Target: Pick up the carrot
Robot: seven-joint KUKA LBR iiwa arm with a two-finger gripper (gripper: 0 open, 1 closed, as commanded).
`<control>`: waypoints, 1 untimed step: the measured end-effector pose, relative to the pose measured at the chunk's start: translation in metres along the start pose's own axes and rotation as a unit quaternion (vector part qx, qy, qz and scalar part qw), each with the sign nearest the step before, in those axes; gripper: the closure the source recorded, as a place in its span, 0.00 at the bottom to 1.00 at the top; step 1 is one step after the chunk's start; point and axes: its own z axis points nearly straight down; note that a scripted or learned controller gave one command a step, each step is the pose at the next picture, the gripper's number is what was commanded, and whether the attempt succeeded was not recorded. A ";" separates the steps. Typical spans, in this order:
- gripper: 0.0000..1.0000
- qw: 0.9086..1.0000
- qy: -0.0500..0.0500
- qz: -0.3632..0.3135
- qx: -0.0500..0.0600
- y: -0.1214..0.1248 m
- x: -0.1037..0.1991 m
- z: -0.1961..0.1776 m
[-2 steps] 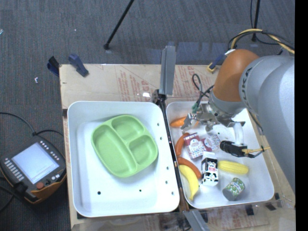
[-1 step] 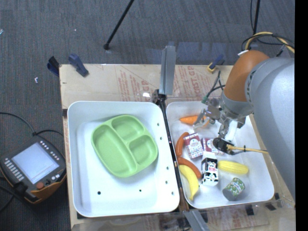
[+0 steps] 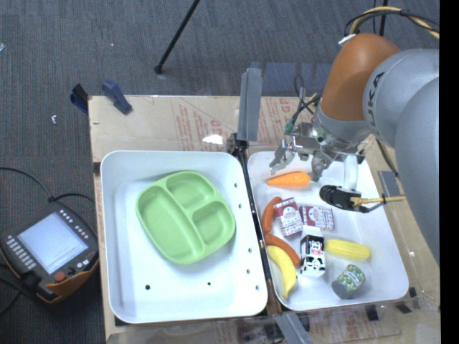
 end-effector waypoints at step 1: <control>0.00 0.999 0.006 -0.045 -0.015 -0.001 -0.009 0.020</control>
